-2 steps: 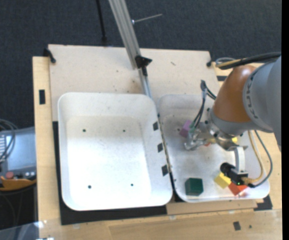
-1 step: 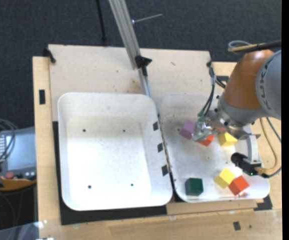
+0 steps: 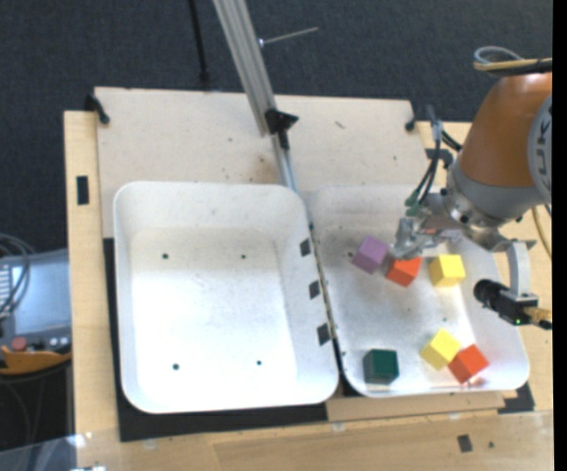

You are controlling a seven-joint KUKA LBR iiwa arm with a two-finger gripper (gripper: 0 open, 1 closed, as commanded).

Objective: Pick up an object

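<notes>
Smooth white plastic bins (image 3: 215, 204) sit on matt wooden bench (image 3: 185, 126).

This is a robotics lab: a plywood surface (image 3: 166, 135) on dark carpet (image 3: 68, 27) bears two white bins (image 3: 127, 204), an aluminium mast (image 3: 244, 47) rises behind them, a control pendant (image 3: 28, 307) with cables lies alongside, and a grey-and-orange industrial arm (image 3: 504, 145) reaches over coloured test blocks (image 3: 445, 346).

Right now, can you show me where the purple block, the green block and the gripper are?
purple block (image 3: 370, 254), camera view, middle of its top face.
green block (image 3: 382, 365), camera view, middle of its top face.
gripper (image 3: 408, 244), camera view, its tip above the orange-red block.
</notes>
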